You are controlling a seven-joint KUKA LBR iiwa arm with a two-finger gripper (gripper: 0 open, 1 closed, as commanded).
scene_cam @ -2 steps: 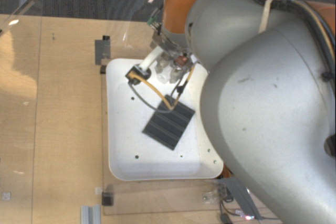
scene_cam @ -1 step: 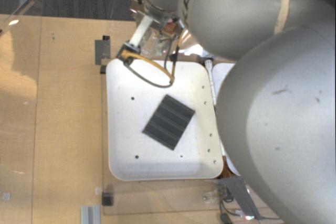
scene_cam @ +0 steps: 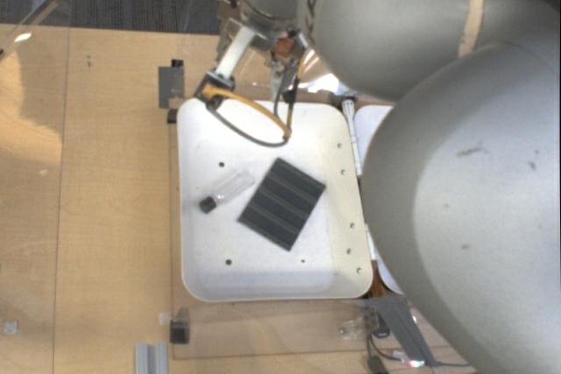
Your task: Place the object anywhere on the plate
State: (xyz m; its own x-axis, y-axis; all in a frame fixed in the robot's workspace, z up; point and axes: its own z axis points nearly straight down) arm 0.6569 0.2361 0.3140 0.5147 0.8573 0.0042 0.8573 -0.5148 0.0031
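Note:
A dark ribbed rectangular plate (scene_cam: 282,203) lies tilted near the middle of the left white bin (scene_cam: 263,280). To its left, a small clear vial with a dark cap (scene_cam: 224,191) lies on its side on the bin floor, apart from the plate. My gripper (scene_cam: 279,57) hangs over the bin's far edge, well above and behind both things, under the orange band of the wrist. Nothing shows in its grasp.
The large grey arm covers the right side of the view and hides most of the right bin (scene_cam: 375,123). The wooden bench (scene_cam: 88,188) stretches to the left of the bins. Small clamps (scene_cam: 179,330) stand at the left bin's corners.

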